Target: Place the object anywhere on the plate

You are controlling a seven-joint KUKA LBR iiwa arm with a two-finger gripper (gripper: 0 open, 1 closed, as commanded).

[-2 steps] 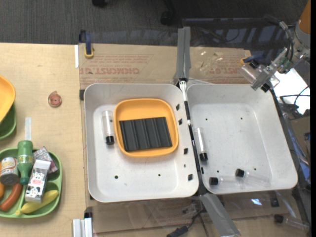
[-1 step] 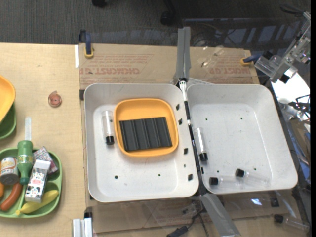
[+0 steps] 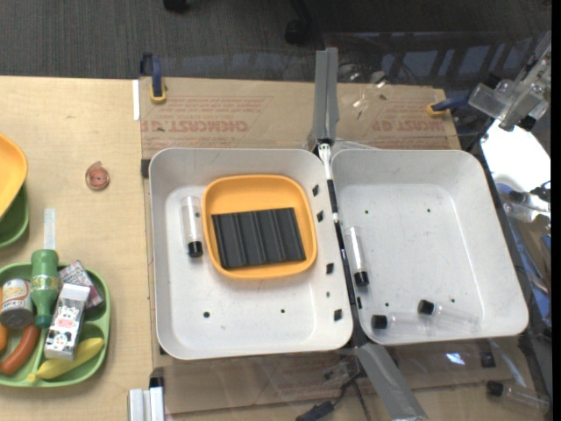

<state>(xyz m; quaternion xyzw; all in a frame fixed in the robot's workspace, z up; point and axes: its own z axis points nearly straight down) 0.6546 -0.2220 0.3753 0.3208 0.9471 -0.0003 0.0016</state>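
A pale grey, blurred gripper (image 3: 513, 102) is seen at the upper right edge of the frame, well apart from both bins. Whether it is open or closed cannot be told, and nothing is seen held in it.

Below it and to its left lies the shallow white right bin (image 3: 473, 235). A clear plastic tube with a black cap (image 3: 354, 254) is found along this bin's left wall, and two more capped tubes (image 3: 412, 316) are lying near its lower edge.

In the white left bin (image 3: 245, 331), at centre frame, a rounded orange plastic plate (image 3: 259, 189) is set, and a black ribbed rectangular block (image 3: 259, 238) is resting flat on it. A fourth clear tube (image 3: 190, 224) is lying just beside the plate's left rim, apart from it.

No grasp is judged to be made yet, so the step in hand is taken to be the pick. A tube is best approached from straight above, with the jaws set across its narrow width rather than along its length. The tube by the bin's left wall is judged awkward, since little room is left there. The bare rim around the block should be aimed at for the release.

At the lower left of the frame, a green plate of toy food (image 3: 53, 331) is standing on the wooden table.
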